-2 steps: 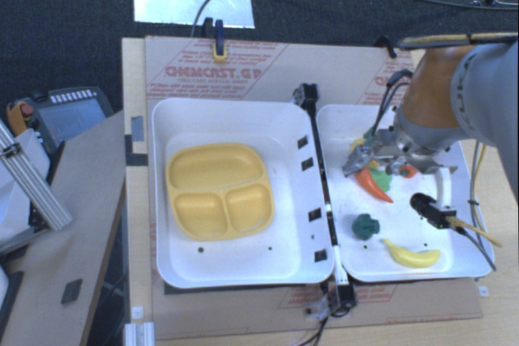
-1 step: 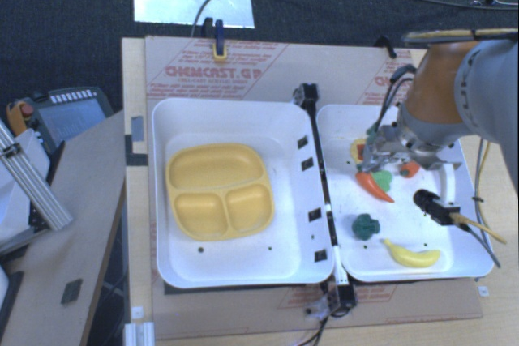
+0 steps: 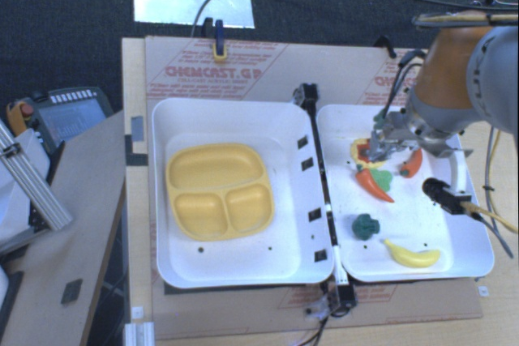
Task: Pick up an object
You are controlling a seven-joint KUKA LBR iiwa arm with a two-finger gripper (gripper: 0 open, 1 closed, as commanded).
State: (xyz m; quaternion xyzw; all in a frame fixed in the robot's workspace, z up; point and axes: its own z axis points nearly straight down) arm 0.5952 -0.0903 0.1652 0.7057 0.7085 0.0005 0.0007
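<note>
- The gripper (image 3: 381, 143) hangs low over the back of the right bin (image 3: 470, 255), the grey arm with its orange band coming in from the right; from here I cannot tell whether it is released or clenched, and nothing shows plainly in its grasp.
- Just under and beside the gripper lies a small cluster; a yellow-and-red piece (image 3: 360, 150) at the tip, an orange carrot (image 3: 375, 183) just in front of it toward the near rim, an orange-red pepper (image 3: 412, 164) just to the right.
- The carrot looks the likeliest pick; its long axis runs on a slant, green stub up toward the gripper, point down and to the right; I judge a grasp should close across that axis.
- Farther off, toward the near edge, sit a green broccoli (image 3: 365, 226) and a yellow banana (image 3: 413, 256), well apart from the gripper.
- The left bin (image 3: 186, 263) holds a yellow divided tray (image 3: 219, 190), well apart from all this.
</note>
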